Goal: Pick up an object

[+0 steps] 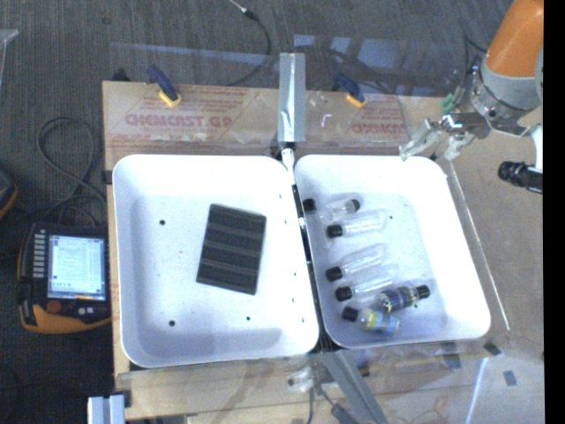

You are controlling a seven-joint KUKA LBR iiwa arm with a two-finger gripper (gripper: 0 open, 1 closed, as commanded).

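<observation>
Approach step, judged: gripper (430, 141) hung fingers apart, clamped on nothing; next, down to clear vials (353, 225) below and left of fingers

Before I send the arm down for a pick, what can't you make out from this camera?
- Gripper: too small and blurred above the right bin's far corner to read.
- Clear bottles: transparent against the white floor; an exact count is uncertain.
- Lowest bottles: overlapping, so which lies on top is unclear.
- Arm: cut off by the frame's top right corner.
</observation>
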